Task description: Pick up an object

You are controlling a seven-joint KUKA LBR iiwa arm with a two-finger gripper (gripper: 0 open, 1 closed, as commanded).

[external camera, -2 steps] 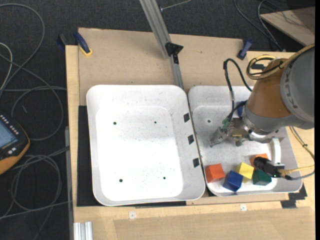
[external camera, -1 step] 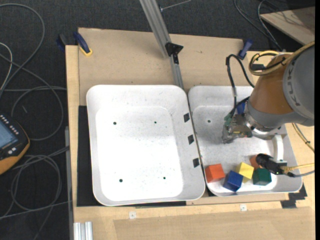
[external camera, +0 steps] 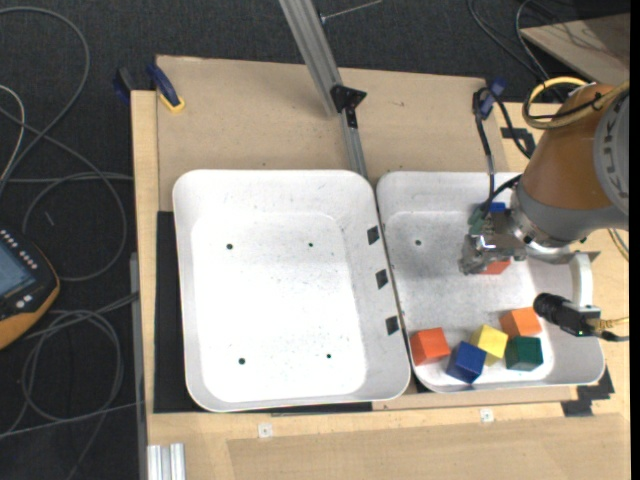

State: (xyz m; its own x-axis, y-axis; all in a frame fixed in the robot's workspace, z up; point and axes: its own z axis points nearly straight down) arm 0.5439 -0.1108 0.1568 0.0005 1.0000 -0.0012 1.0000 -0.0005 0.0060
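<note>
Blocks are seen in the right bin (external camera: 440,193): an orange block (external camera: 430,344), a blue block (external camera: 466,361), a yellow block (external camera: 491,340), a green block (external camera: 524,352) and a second orange block (external camera: 520,321) are grouped along the near edge of that bin. The first orange block and the blue block are set just beside each other; the yellow block is located between the blue and the green ones, and the second orange block is placed just behind the green one. A reddish object (external camera: 495,264) is partly seen under the gripper (external camera: 480,253), in the middle of the right bin; its shape cannot be made out. The gripper is positioned low over the bin floor, well apart from the grouped blocks. Whether anything is clamped cannot be told, as the gripper is hidden by the wrist. The arm (external camera: 575,173) is extended in from the right, with the orange band above the wrist. The left bin (external camera: 200,193) is placed beside the right bin, the two rims touching along the centre. Both bins are supported on a bench (external camera: 250,98).
</note>
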